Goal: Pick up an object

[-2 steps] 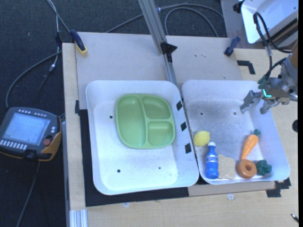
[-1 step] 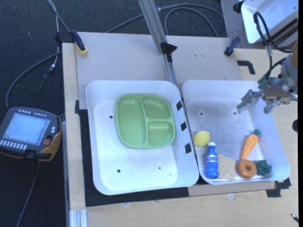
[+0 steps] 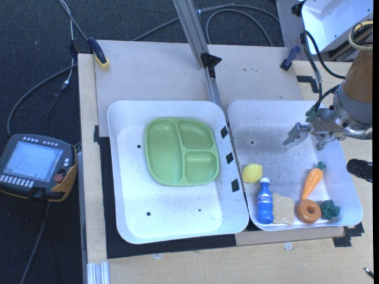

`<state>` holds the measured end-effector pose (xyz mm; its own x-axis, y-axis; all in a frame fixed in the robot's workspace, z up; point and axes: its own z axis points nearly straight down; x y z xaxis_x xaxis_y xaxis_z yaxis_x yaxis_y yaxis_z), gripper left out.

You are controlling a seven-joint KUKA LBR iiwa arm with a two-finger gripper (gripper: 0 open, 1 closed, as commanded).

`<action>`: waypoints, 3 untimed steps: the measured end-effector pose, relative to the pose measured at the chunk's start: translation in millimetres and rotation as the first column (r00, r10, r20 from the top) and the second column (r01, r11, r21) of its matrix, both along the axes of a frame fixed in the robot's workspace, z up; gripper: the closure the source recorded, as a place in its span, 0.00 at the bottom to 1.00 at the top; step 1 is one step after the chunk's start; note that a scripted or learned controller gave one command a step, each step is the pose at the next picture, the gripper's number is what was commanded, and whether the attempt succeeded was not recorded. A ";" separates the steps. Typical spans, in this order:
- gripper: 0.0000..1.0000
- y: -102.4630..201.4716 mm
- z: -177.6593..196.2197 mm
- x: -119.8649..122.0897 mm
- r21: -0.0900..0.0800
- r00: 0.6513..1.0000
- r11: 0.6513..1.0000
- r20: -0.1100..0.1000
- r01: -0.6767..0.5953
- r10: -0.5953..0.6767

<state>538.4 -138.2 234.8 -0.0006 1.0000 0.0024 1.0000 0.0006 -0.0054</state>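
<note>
My gripper [image 3: 308, 136] hangs over the upper right part of the right bin [image 3: 266, 120]. It is open, with nothing between its fingers [image 3: 294, 136]. Below it, along the bin's front, lie an orange carrot [image 3: 312, 183], a brown donut [image 3: 308, 210], a small dark green piece [image 3: 329, 208], a tan slice of bread [image 3: 283, 209], a blue bottle [image 3: 265, 202] and a yellow lemon [image 3: 252, 172]. The carrot's green top is just under the gripper's right side. A green divided plate [image 3: 180, 151] rests in the left bin [image 3: 133, 218].
A slanted metal post [image 3: 192, 22] comes down between the two bins at the back. Blue clamps [image 3: 98, 53] grip the bench's rear corners. A teach pendant [image 3: 35, 167] and cables lie on the floor to the left.
</note>
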 end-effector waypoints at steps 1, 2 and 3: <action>0.00 -1.2 -42.8 -4.0 0.000 1.000 1.000 0.000 0.001 -0.001; 0.00 3.2 -90.8 -13.1 0.001 1.000 1.000 -0.001 0.001 -0.001; 1.00 3.0 -77.2 -11.3 -0.001 1.000 1.000 0.006 0.001 -0.001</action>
<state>527.1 -135.2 157.7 0.0007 1.0000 0.0015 1.0000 -0.0007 0.0008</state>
